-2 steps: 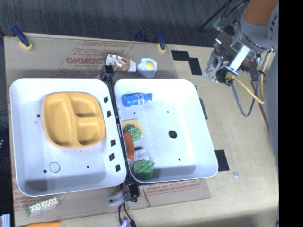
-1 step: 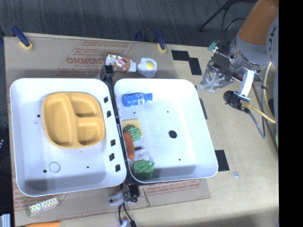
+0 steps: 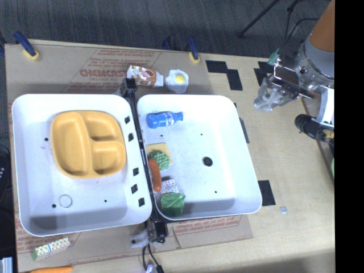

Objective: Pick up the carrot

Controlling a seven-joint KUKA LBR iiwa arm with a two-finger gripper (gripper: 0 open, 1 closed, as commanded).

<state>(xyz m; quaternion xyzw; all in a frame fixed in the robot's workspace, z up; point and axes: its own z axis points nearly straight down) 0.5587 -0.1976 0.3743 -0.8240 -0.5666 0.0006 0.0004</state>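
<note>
Jaws: we couldn't tell, gripper (image 3: 267, 98) hung off to the bins' right | carrot (image 3: 154, 175) hugged right bin (image 3: 227, 152) left wall, touching broccoli (image 3: 162, 160) | risk: we figured fingers would've snagged wall or 2 neighbours

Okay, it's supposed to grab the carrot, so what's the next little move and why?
Probably swing the gripper left and down over the carrot. It now sits outside the right bin, past the upper right corner, while the carrot lies along that bin's left wall, between the broccoli and a small packet.
</note>
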